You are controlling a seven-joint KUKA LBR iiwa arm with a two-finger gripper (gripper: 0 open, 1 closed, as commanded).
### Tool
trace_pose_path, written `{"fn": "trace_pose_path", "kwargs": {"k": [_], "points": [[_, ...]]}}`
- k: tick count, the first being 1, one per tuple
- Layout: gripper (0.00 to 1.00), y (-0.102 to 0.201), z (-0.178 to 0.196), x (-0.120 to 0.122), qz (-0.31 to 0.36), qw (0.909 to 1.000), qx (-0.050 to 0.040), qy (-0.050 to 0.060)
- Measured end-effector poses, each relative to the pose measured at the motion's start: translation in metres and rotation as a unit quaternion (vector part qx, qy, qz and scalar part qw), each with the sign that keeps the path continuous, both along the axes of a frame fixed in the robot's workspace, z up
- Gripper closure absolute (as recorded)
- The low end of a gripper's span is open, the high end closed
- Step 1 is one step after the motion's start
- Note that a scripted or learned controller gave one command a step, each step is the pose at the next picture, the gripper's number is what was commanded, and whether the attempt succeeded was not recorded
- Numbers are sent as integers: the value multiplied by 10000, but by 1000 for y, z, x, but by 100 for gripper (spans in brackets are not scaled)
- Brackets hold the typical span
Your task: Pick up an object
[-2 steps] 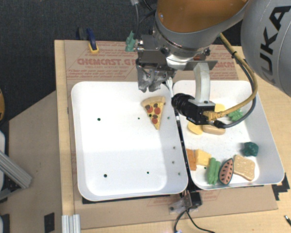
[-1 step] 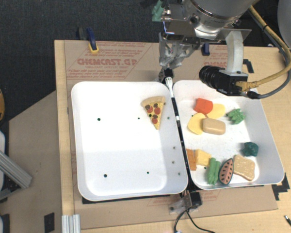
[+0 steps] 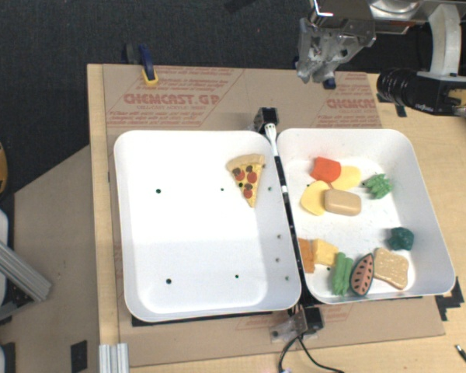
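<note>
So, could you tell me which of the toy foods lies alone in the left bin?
The pizza slice, with red toppings, near the left bin's right wall; every other food sits in the right bin.

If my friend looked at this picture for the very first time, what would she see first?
Probably the bunch of bright toy food in the right bin: an orange piece, yellow pieces, a toast slice and green bits. Next, the pizza slice lying alone in the left bin, near the divider. Then the gripper hanging above the far edge of the bins.
</note>
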State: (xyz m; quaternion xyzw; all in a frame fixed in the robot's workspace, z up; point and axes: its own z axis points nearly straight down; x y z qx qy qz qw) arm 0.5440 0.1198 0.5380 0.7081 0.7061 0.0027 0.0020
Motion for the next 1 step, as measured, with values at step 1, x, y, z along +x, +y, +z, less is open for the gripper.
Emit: {"fn": "trace_pose_path", "kwargs": {"k": [1], "points": [[100, 95, -135, -55, 70, 9999, -19, 112]]}}
